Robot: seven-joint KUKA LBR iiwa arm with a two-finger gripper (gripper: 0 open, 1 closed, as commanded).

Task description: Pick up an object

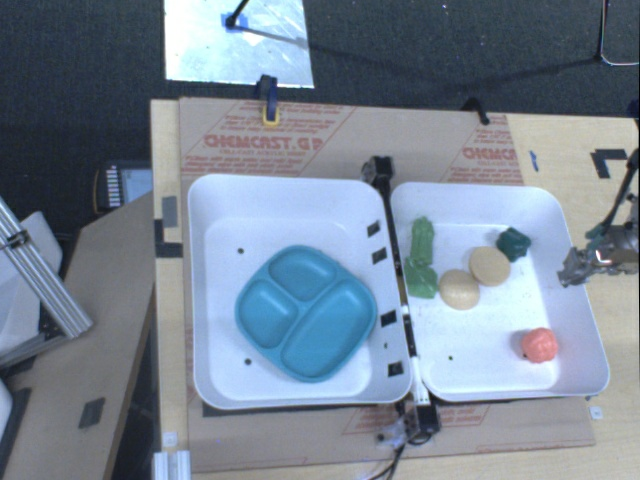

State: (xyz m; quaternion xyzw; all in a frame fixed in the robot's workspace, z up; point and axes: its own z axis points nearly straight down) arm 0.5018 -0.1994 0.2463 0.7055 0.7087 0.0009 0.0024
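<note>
Objects in right bin (575,298), none picked up.
Green piece (421,258) at the left wall, two tan discs (476,277) touching mid-bin, dark teal lump (514,242) just beside them, pink ball (539,344) near the front corner. My gripper (585,263) sits at the bin's right rim; finger state: cannot tell. Left bin (215,298) holds a blue divided plate (304,311).

Bench (560,138) with two bins (215,268)
</note>
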